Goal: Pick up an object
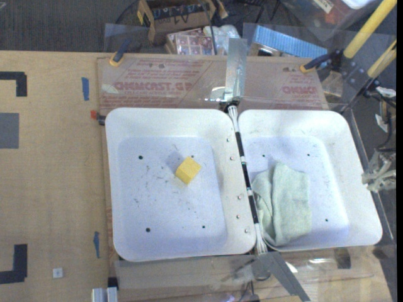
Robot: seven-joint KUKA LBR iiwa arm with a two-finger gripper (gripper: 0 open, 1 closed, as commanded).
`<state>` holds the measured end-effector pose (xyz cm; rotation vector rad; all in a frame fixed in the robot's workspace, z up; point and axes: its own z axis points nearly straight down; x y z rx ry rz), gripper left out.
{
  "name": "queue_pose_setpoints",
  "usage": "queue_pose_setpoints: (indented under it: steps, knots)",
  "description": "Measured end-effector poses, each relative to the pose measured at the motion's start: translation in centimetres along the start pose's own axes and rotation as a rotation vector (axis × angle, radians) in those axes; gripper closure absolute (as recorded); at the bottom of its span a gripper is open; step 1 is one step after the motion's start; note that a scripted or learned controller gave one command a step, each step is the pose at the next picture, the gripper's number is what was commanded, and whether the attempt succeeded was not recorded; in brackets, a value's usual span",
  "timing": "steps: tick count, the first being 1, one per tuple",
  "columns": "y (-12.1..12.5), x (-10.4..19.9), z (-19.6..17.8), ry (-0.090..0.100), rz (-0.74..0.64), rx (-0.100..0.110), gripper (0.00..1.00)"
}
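The claw's grip is something I cannot tell. Coming from the right, it is meeting the folded green cloth (286, 201) in the right bin (340, 131) first, while the yellow block (187, 170) is sitting farther off in the left bin (126, 131).

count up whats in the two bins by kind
yellow block: 1, in the left bin
pale green cloth: 1, crumpled in the right bin
total: 2
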<state>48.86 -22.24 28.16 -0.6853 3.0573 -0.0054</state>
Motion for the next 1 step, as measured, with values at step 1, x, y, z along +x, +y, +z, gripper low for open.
queue_pose_setpoints:
  steps: [1]
  knots:
    - [-1.6, -3.19, -0.73, -0.002, 0.199, 0.002, 1.0]
